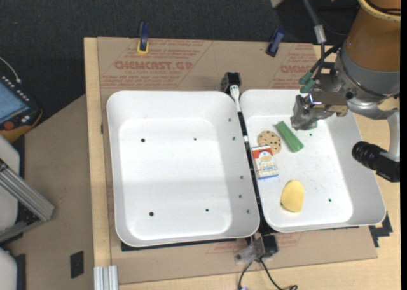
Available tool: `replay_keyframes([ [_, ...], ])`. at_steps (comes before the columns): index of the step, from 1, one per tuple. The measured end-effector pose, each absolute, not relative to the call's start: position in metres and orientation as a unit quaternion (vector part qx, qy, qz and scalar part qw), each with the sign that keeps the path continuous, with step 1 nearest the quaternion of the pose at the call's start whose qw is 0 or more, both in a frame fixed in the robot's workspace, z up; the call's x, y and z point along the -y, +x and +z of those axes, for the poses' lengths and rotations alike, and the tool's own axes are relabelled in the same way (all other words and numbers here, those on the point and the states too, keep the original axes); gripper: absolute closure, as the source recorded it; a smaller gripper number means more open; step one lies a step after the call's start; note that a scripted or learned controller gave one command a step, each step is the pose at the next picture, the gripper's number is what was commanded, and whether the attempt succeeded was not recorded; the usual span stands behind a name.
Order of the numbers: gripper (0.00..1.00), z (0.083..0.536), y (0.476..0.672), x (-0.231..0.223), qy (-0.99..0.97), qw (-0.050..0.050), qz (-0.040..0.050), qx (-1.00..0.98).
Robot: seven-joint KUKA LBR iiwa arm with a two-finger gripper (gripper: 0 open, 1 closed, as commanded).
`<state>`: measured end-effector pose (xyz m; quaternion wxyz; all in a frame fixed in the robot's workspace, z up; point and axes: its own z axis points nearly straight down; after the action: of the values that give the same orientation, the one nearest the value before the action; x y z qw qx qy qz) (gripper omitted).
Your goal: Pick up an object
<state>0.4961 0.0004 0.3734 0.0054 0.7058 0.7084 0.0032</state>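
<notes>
In the right bin (356, 215), far half, the gripper (305, 123) hangs low over the white floor. The arm (375, 60) comes in from the right, with its orange band (381, 2) at the far right corner of the view. Gripper open or closed: cannot tell from this angle.

All four loose things are in the right bin:
- A green block (289, 137) lies flat on the floor, slanted from far-left to near-right. Its far end is just beside the gripper tip, and I cannot tell if they touch.
- A round cookie (269, 141) with dark chips lies flat just left of the block. It is touching or nearly touching the block, and I cannot tell which.
- A small packet (265, 161) in red, white and blue sits just near of the cookie, close to the bin's left wall. Its far edge meets the cookie.
- A yellow lump (292, 196), rounded, sits near-right of the packet and apart from it, towards the near wall. It is well apart from the gripper.

The left bin (127, 174) sits alongside, and a black strip (243, 136) runs between the two bins. Both bins rest on a brown cardboard sheet (172, 66) with red print, which lies on the bench (70, 155). One blue clamp (144, 37) grips the sheet's far edge on the left. A second clamp (276, 39) grips the far edge further right, far-left of the gripper.
</notes>
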Motion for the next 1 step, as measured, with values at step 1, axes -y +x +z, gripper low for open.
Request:
replay_keyframes([
  [1, 1.0, 0.3836, 0.4968, -0.0006, 0.706, 0.007, 0.0039, -0.709],
])
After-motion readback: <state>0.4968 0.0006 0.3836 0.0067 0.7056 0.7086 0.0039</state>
